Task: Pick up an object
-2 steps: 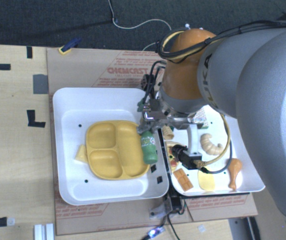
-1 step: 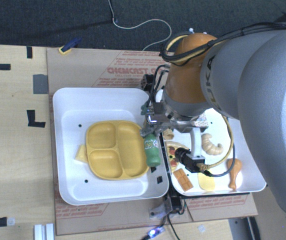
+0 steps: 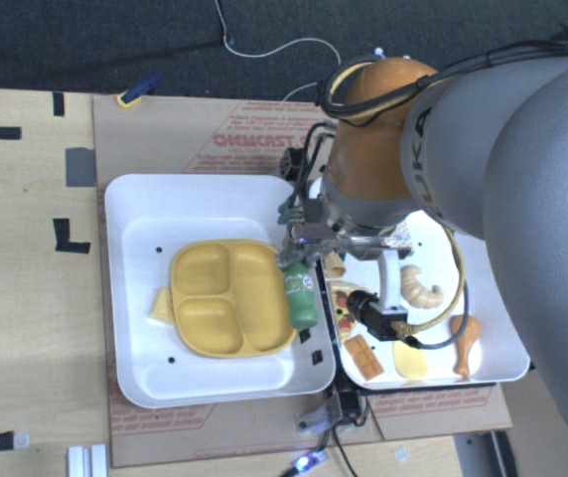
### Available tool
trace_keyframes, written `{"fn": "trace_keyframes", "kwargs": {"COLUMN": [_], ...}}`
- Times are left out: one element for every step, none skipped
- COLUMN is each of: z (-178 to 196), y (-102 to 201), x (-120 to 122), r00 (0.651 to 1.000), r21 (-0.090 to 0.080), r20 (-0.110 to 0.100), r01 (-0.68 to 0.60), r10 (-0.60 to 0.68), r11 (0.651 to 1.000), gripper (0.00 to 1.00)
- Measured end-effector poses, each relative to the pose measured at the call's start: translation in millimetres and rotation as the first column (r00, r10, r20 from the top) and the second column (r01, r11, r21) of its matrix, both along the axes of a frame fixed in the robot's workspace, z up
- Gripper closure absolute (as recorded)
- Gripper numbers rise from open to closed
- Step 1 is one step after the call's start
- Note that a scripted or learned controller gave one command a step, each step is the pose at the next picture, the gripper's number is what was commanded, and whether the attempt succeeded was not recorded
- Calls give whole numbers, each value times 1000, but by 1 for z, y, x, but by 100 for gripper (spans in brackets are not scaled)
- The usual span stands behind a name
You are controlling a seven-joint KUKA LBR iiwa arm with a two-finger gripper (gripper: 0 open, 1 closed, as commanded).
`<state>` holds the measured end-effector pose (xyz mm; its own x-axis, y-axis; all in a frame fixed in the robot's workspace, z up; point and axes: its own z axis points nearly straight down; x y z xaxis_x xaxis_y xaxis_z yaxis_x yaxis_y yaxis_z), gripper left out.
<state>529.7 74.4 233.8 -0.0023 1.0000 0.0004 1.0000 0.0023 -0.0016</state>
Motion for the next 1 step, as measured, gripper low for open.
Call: {"fn": "trace_keyframes", "kwargs": {"z": [-2], "y": [4], "x": [-3], "r00": [1000], "r21": [-2], "r20": [-2], "r01": [1], "r10": [-1], "r11": [1000], "gripper": [100]}}
